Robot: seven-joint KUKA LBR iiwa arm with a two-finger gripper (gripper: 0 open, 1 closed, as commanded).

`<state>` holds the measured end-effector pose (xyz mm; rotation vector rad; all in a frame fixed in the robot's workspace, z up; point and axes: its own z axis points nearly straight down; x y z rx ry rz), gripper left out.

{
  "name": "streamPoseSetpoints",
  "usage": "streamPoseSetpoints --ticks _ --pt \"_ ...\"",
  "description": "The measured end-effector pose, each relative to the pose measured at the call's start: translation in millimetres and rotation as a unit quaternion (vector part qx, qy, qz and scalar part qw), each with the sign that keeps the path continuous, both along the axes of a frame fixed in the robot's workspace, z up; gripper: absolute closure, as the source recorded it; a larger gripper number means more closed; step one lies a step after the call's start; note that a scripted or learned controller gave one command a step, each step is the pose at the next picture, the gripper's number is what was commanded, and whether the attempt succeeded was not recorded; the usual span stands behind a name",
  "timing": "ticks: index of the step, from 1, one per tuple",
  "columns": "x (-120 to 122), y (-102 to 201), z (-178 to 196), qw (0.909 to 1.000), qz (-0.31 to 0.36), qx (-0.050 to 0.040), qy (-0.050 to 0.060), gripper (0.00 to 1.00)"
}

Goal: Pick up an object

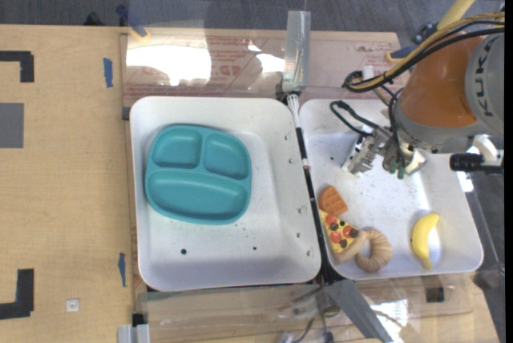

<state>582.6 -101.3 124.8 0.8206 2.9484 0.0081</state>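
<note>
Two white bins sitting side by side on the bench: left bin (160, 269) and right bin (461, 261). Lying in the left one, a single teal plate (197, 173) with three compartments, set toward the bin's upper left. Scattered along the right bin's lower part, four toy foods: one orange nugget (333, 199) near the divider, one pizza slice (341, 235) just below it, one tan pretzel (374, 249) touching the slice's lower right edge, and one banana (426, 238) well apart toward the right wall. Reaching in from the right, one grey arm (449, 93) with its orange band, trailing black and yellow cables. Hovering over the right bin's upper middle, one gripper (378, 155), above and apart from all four foods, gripping nothing; whether spread or closed, impossible to tell at this angle.
</note>
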Motion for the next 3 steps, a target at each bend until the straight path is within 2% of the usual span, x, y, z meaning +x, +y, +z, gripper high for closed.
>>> streamPoseSetpoints --ticks 1,2,3 --pt "-14 67 171 0.993 -0.113 0.0137 0.032 1.0" --pt "-64 62 72 0.9678 -0.248 0.0175 0.038 1.0" --pt "-92 76 82 0.9111 -0.41 0.024 0.034 1.0"
